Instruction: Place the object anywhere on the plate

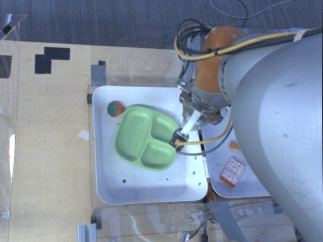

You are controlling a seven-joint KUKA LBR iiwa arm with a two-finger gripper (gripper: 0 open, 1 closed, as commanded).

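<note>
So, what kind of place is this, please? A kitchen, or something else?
Probably a robotics lab, not a kitchen. A grey arm reaches over a wooden bench bearing two white bins. Loose cables lie on grey carpet, and the green divided plate looks like a plastic test prop.

Two shallow white plastic bins sit side by side on a pale wooden bench [45, 150]; the left bin [151, 188] and the right bin [242, 188] nearly touch. A small orange-and-white patterned box [232, 172] lies tilted in the right bin. Black angular markers [50, 58] mark the bench's far left.
</note>
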